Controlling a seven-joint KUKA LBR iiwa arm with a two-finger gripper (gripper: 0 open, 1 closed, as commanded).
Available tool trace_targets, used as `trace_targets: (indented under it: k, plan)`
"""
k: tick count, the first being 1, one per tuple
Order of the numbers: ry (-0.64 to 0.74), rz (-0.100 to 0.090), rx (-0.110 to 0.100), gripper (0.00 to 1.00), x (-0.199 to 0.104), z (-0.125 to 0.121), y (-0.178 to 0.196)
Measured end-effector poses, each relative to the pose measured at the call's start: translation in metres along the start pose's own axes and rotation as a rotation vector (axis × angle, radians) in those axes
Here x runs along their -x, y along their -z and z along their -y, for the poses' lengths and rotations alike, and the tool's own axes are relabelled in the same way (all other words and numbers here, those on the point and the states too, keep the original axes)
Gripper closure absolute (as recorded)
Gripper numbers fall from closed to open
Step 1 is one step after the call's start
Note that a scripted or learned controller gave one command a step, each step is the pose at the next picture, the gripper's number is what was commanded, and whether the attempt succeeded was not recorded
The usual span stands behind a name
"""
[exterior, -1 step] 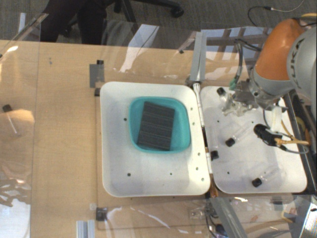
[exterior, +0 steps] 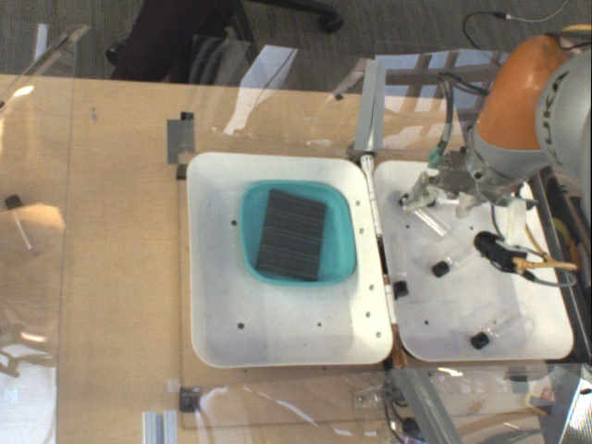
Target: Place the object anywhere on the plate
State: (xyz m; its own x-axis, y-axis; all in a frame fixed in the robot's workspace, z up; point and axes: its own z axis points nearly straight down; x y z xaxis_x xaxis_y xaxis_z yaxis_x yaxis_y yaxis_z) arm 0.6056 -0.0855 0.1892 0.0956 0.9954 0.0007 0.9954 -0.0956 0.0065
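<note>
Over the right bin (exterior: pixel 555 336), the gripper (exterior: pixel 433 203) hangs near the bin's upper left part; how its grip stands I cannot tell. Left of it, in the left bin (exterior: pixel 213 322), a dark ribbed block (exterior: pixel 292 236) lies flat on the teal plate (exterior: pixel 344 248).

Two shallow white bins are seen side by side on a pale wooden bench. In the left white bin (exterior: pixel 213 331), a teal, rounded-square plate (exterior: pixel 344 248) is set toward the upper middle, and a dark grey ribbed rectangular block (exterior: pixel 292 235) is laid flat on it, slightly tilted. Over the upper part of the right white bin (exterior: pixel 546 336), the two-finger gripper (exterior: pixel 435 200) is held, with the grey arm and its orange band (exterior: pixel 520 86) at the upper right of the frame.
</note>
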Motion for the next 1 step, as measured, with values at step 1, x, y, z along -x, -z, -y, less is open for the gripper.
trace_targets:
  k: [1]
  plan:
    - [-0.198, -0.001, -0.004, 0.00, -0.0424, 0.0499, -0.0045]
